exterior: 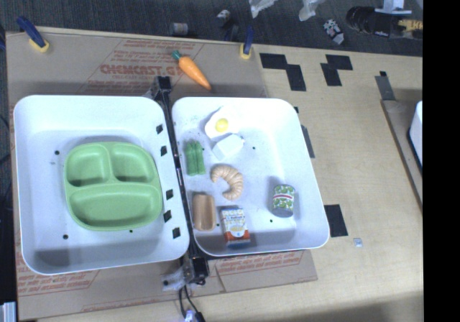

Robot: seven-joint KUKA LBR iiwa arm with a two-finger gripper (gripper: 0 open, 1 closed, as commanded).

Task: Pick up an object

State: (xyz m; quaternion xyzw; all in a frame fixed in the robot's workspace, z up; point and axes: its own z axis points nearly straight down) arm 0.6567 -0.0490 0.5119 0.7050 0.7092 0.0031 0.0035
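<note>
Green divided plate (112, 185) sitting in white left bin (36, 126); orange carrot (192, 71) lying at 12 o'clock on tan, red-printed cardboard (122, 65); croissant (229, 179) showing golden-brown.

Table (359, 169), tan top. Cardboard sheet (122, 62) with red print lies under both bins.

Left bin (29, 108), white, at my view's 9 o'clock. It holds a green divided plate (111, 184), three compartments, flat on the floor of the bin.

Right bin (305, 169), white, touching the left bin along their shared rim. Black clip (163, 85) sits at the 12 o'clock end of that seam.

Carrot (192, 72) on the cardboard, outside the bins, just off the right bin's 11 o'clock corner.

Blue clamp (32, 34) at the cardboard's 10 o'clock corner; second clamp (248, 44) at its 12 o'clock edge.

Black tape marks (287, 69) on the table, 1 o'clock of the right bin.
</note>
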